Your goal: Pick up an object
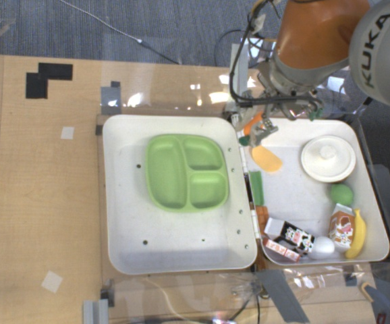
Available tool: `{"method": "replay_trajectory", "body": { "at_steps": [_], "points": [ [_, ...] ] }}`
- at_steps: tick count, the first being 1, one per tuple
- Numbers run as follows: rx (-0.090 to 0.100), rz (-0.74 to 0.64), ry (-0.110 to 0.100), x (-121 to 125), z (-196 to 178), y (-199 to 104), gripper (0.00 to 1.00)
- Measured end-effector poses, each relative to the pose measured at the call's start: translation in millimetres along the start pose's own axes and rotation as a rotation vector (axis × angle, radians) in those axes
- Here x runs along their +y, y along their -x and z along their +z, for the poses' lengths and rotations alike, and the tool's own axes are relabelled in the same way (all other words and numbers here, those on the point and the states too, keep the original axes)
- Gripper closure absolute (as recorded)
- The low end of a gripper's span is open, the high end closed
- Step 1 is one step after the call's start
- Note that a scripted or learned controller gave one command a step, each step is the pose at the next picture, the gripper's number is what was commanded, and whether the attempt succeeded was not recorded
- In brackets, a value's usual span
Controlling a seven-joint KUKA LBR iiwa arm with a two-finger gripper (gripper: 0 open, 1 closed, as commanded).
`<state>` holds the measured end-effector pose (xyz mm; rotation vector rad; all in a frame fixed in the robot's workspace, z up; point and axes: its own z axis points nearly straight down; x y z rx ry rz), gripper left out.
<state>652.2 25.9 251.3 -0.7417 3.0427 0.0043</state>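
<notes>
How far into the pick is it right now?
Done: the gripper has reached the right bin's upper left corner, just above the orange piece. In hand: nothing shows between its fingers. Left: the grasp and lift. The white bowl, green ball and banana lie in that bin; the green tray sits in the left bin.

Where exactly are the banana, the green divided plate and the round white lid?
banana [358, 233]: camera view, middle of its curved yellow body.
green divided plate [185, 172]: camera view, ridge between its compartments.
round white lid [327, 158]: camera view, beside its knob.
</notes>
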Motion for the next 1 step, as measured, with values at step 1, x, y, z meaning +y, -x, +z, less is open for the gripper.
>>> {"method": "replay_trajectory", "body": {
  "at_steps": [1],
  "points": [
    [-0.004,-0.036,-0.007,26.8,-46.9,-96.6,1.00]
  ]
}}
